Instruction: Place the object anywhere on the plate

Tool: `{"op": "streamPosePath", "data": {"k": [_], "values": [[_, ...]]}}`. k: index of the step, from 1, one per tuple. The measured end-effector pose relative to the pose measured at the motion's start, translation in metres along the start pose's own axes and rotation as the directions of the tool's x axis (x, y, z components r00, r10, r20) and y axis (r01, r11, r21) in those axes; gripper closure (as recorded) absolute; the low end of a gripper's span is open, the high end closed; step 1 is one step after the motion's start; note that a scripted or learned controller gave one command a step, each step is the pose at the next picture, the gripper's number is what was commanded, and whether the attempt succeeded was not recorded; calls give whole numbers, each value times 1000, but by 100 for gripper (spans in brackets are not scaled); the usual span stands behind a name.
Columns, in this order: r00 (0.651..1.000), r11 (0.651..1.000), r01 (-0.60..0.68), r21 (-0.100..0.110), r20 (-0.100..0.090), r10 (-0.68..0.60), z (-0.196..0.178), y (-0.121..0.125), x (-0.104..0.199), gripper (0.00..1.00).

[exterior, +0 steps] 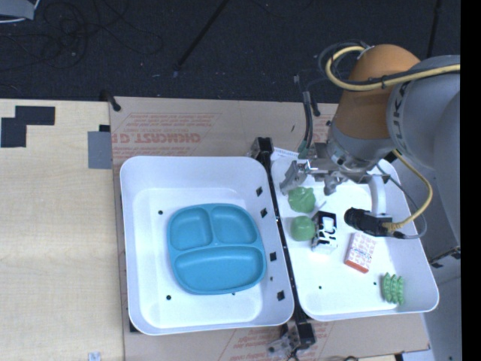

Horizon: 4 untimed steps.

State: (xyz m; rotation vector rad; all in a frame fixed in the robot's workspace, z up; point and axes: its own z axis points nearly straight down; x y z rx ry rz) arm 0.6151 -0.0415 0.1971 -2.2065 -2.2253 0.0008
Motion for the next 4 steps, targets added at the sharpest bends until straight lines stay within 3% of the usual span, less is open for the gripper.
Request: {"op": "streamPosePath", "data": {"k": [1,2,3,4], "values": [[1000,1000,-7,-1,4,7,-11,0,-6,100],[1000,1000,-3,-22,3,3,-257,-18,67,100],[1000,1000,-4,-4,5,4,-251,-12,126,100],[1000,1000,1,0,3,-1,-237,-68,203,100]]}}
